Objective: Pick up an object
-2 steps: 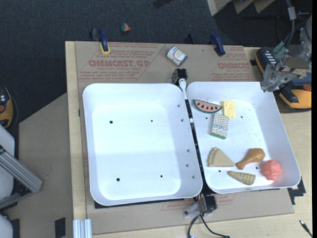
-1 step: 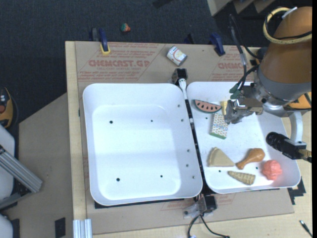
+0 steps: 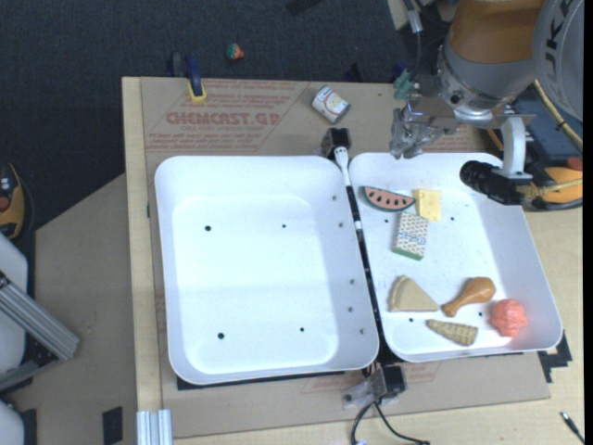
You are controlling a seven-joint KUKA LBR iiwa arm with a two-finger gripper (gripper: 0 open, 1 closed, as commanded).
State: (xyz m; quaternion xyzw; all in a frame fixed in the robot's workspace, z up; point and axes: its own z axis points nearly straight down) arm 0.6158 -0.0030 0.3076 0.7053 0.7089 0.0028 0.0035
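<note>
The left bin carries nothing that the pick could aim at; everything to choose from lies in the right bin, across the black divider where the two rims meet.

Moving right, the first candidate is the watermelon slice, near the back of that bin, its long axis running roughly left to right with the curved rind toward the front. Just right of it sits a small yellow block, and touching that from below is a patterned card-like packet, whose long axis runs front to back with a slight tilt. Further forward lie a tan wedge, a cone pointing left along a nearly left-right axis, and a drumstick slanting from lower left up to its thick end at upper right. A pink lump rests at the front right corner.

The jaws hang over the back rim of the right bin, apart from every object, and grip nothing; how wide they stand I cannot tell from this slant. The relation that matters, as I judge it: the watermelon slice and yellow block lie nearest, just forward of the jaws, so a short advance toward the front and a descent would reach them, closing across the slice's short axis.
</note>
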